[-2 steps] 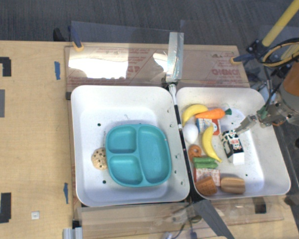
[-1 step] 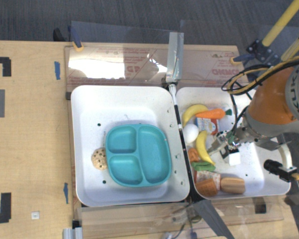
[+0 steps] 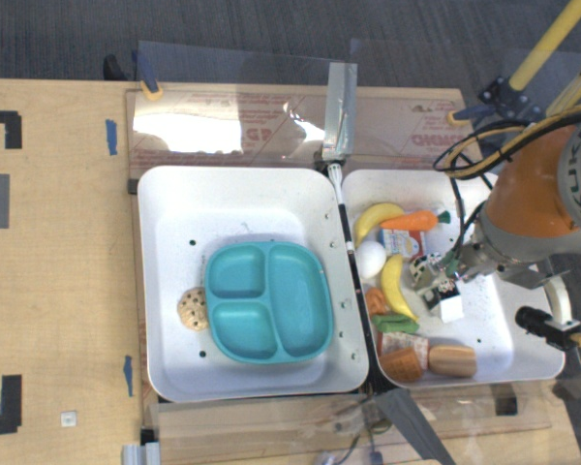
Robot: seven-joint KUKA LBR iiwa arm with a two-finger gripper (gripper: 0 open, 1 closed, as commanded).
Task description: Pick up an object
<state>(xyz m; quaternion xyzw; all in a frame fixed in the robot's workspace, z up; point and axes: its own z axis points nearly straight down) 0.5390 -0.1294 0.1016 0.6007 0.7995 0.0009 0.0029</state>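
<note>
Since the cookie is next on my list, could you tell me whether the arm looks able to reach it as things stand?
Probably yes: the cookie lies uncovered in the left bin, beside the teal tray, open from above.

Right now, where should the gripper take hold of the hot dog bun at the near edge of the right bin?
Grip the bun across its short width at mid-length, coming from above. It lies flat, long axis left-right, with a bare bin floor behind it.

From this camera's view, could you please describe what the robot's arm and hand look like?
The arm is grey with a broad orange band above the wrist, rounded in shape. Black cables loop beside it. The hand is a small dark and metallic assembly with a white part.
</note>
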